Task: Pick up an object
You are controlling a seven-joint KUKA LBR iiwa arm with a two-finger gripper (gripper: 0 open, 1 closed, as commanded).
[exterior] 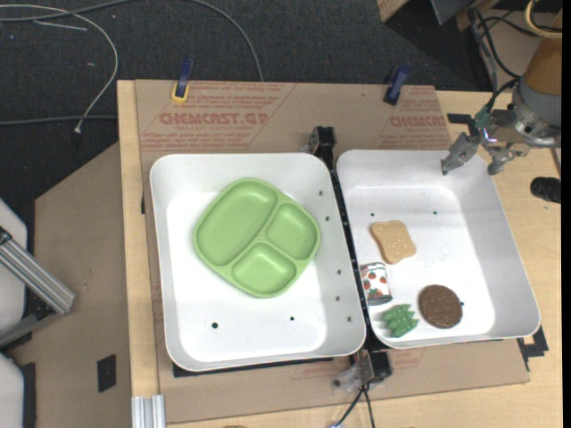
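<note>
Fingers are hanging spread wide apart and holding nothing, over the far right corner of the right bin. One tip is pointing down toward the bin's far rim; the other is sitting near the right wall. Neither appears to be touching anything.

Step in hand, by my reading: the approach. No object is being gripped yet, and the arm is reaching in from the right, well apart from all targets.

Candidates are lying in the near half of the right bin: a toast slice near the middle, a small can against the left wall, a green toy just beside the can toward the near rim, and a brown cookie to the right of the toy. The toast is sitting closest to the fingers.

Next move is likely calling for travel toward the near left, then a descent centred on one item. The toast and cookie are lying flat, so pinching them may slip.

The left bin is carrying a green tray. Both bins are resting on the desk.
</note>
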